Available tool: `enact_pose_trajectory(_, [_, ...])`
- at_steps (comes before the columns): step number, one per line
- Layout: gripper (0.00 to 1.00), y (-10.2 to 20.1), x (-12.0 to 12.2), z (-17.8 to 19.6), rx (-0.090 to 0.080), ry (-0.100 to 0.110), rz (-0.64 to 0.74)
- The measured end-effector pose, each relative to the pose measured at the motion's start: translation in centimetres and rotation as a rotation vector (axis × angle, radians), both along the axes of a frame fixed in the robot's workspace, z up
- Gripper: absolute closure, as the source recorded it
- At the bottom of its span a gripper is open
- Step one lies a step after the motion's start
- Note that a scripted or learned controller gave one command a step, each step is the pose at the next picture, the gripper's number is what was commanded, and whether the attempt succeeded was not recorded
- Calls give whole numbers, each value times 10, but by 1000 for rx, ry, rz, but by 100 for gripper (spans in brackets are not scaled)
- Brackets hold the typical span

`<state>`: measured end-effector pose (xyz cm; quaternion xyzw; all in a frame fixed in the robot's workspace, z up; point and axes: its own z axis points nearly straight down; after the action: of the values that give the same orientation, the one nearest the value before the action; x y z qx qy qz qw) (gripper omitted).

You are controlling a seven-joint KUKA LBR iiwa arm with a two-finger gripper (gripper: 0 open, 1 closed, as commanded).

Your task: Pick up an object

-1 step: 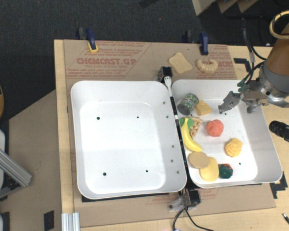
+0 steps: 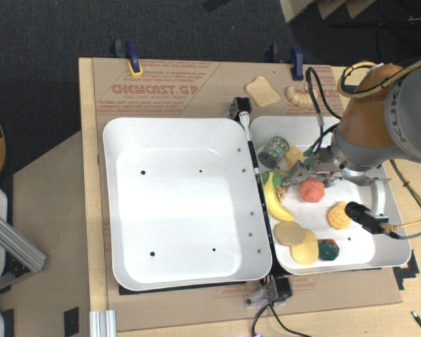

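Over right bin (image 2: 386, 258), claw (image 2: 295, 175) (low), beside banana (image 2: 275, 201)

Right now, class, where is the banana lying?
In the camera view, the banana lies in the right bin, along its left wall beside the divider. The red ball is to its right, and a tan round piece sits at its lower tip.

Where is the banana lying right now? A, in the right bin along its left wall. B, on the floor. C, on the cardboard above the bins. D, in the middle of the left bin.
A: the banana lies inside the right bin, lengthwise against its left wall, next to the divide from the left bin.
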<state>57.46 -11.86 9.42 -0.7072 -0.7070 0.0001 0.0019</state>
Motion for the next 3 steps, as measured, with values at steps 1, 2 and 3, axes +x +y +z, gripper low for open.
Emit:
enact_pose_trajectory(1, [0, 44, -17, 96, -2, -12, 5])
enact_pose_trajectory(2, [0, 26, -9, 13, -4, -9, -1])
enact_pose_trajectory(3, [0, 25, 31, -10, -4, -7, 1])
